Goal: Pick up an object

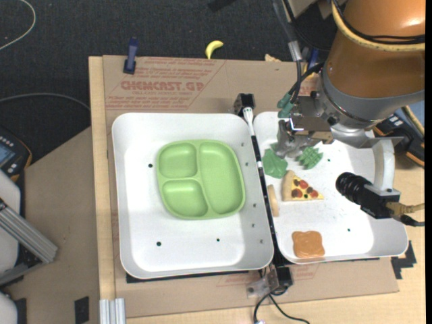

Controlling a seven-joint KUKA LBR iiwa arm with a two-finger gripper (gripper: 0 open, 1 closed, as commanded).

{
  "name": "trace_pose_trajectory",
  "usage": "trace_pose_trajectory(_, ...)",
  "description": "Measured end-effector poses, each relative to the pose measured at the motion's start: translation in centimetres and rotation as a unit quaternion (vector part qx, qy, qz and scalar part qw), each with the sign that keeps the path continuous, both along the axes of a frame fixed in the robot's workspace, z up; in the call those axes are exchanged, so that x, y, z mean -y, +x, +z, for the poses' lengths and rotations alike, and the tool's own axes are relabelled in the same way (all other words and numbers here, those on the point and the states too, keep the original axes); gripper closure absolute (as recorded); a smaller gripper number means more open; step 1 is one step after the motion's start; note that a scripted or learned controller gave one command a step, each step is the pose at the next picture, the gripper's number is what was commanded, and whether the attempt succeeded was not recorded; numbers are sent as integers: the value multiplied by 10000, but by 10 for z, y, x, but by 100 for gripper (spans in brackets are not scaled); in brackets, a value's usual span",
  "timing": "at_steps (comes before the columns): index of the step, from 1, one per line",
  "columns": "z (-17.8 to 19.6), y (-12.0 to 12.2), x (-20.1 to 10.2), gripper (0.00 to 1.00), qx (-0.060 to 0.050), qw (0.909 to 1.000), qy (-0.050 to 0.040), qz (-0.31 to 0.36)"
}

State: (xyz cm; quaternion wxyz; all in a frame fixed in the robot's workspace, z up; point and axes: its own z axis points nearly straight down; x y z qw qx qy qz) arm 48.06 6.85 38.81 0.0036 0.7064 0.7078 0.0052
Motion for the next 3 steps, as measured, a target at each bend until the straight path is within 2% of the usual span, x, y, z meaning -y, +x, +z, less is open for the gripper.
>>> trace_pose_trajectory(1,5,0,0,100,-42,10000,-13,-6)
trace_pose_trajectory(3,26,1,-1,100,-17,10000,-16,-4)
